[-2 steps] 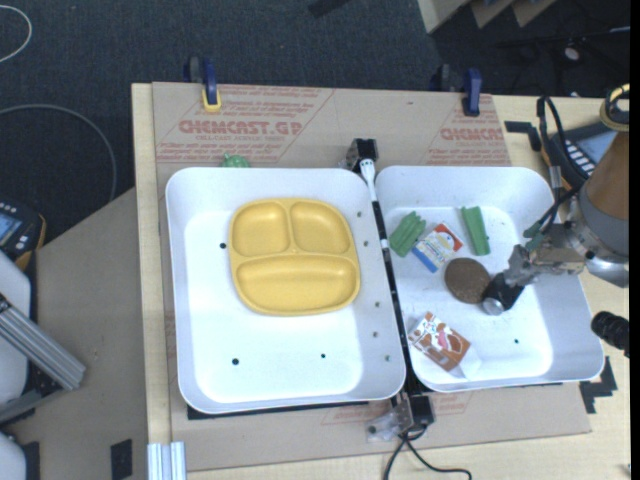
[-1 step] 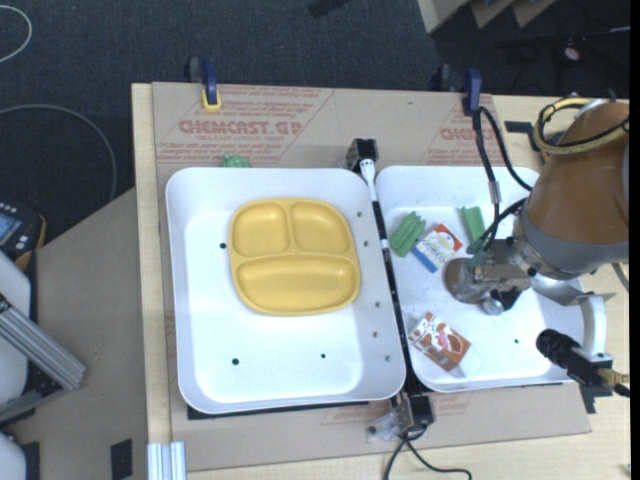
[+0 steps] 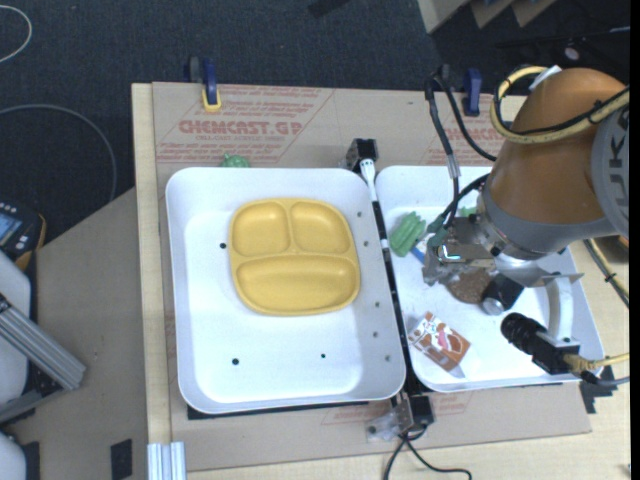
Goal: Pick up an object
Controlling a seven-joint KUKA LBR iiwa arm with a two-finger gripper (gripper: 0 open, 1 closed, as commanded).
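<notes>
brown speckled object (image 3: 466,288), judged the likeliest target, is seen near the middle of the white bin on the view's right (image 3: 520,373), just below the fingers (image 3: 452,266) of the grey and orange arm (image 3: 555,158). the arm is bent low over this bin, and much of the bin floor is covered by it. whether the fingers are open or closed cannot be told, as they are shadowed and partly hidden by the wrist; nothing can be confirmed as held between them, and whether the brown object is touched cannot be told either.

a green object (image 3: 408,233) is found just beside the fingers, toward the wall shared with the other bin. a red and white packet (image 3: 440,340) is laid nearer the camera, apart from the brown object. in the bin on the view's left (image 3: 200,298) a yellow divided plate (image 3: 295,256) is set, well apart from the arm. both bins are carried on a brown counter (image 3: 160,128).

several failures are judged possible. the brown object looks low and irregular, so it could be pinched only at an edge and dropped when lifted, or missed altogether. the green object could be nudged or caught alongside, since it is so close. the bin floor could be pressed if the descent is carried too far
</notes>
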